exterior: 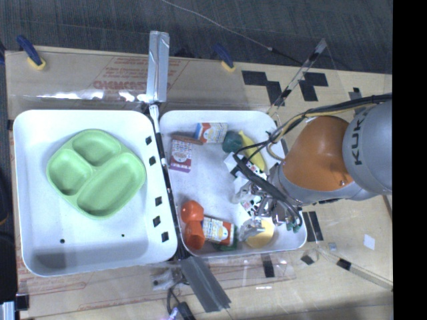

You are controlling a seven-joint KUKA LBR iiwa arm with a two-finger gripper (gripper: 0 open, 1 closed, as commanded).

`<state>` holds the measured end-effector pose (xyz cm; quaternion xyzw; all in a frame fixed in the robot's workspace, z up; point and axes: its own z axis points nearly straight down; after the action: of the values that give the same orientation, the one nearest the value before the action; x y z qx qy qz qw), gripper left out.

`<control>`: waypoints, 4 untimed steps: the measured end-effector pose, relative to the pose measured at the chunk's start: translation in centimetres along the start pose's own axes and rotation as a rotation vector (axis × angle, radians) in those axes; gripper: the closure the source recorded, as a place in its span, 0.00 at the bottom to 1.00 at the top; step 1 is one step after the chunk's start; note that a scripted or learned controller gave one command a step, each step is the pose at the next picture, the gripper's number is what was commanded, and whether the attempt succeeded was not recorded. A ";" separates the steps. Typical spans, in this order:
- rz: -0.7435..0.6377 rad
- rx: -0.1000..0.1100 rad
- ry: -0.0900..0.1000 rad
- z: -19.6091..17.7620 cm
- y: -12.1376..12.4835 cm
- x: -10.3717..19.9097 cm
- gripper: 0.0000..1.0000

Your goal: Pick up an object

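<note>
One arm: end effector (pixel 261 213) hovering low in right bin (pixel 200 120); finger state: cannot tell.
Risk: crowding near yellow object (pixel 261 235) causing a missed grasp.

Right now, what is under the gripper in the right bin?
Under the gripper a yellow object pokes out in the right bin, beside a small carton. Its top is covered.

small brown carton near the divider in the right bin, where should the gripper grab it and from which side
Take the small brown carton across its two long sides, coming straight down from above. It lies flat on the right bin floor with bare floor on its right; its left side sits close to the divider wall, so finger room there looks tight.
</note>
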<state>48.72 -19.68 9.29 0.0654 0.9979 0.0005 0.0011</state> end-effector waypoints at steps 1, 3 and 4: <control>-0.010 0.000 -0.003 -1.1 0.2 -0.2 1.00; -0.250 -0.001 0.002 0.1 7.7 -2.0 1.00; -0.189 0.008 -0.002 0.0 10.0 -1.8 1.00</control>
<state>51.79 -10.00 9.34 -0.0290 0.9996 -0.0038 0.0020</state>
